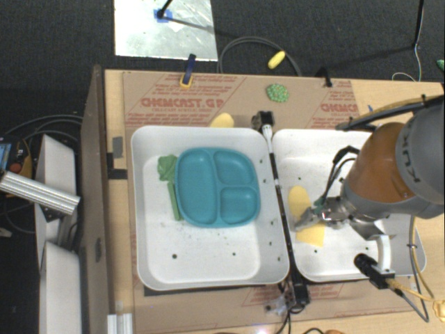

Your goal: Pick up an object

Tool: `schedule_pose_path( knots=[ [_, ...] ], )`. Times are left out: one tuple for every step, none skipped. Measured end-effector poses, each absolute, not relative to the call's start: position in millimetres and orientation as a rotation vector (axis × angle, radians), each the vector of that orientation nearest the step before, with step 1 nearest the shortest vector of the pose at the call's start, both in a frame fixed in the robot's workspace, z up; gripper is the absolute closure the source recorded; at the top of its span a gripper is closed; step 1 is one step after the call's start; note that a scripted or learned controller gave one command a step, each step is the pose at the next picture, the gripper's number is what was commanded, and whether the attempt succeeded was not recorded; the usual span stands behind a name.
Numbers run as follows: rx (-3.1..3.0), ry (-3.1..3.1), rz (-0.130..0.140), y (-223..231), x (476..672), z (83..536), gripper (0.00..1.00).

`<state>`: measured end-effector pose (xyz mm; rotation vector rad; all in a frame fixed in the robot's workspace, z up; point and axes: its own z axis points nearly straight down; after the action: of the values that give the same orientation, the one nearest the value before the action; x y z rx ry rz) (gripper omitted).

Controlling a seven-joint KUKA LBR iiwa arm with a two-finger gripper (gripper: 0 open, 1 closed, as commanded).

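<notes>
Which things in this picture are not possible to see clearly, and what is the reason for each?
- Gripper, camera view: too small and blurred to tell its grip on the yellow objects.
- Green object, left bin: the blue divided plate covers part of it.
- Right bin: the arm hides its right part.
- Yellow item behind the left bin: the rim cuts it.
</notes>
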<state>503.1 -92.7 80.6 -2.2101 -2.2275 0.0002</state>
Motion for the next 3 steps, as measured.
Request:
schedule_pose_path(
  knots=[
    [-2.221,-2.24,-0.013,-103.0,627.8,86.6,0.0],
    [-2.217,-2.233,-0.005,-103.7,622.9,96.3,1.0],
    [-2.234,-2.231,-0.011,-148.8,616.3,233.1,1.0]
  ],
)
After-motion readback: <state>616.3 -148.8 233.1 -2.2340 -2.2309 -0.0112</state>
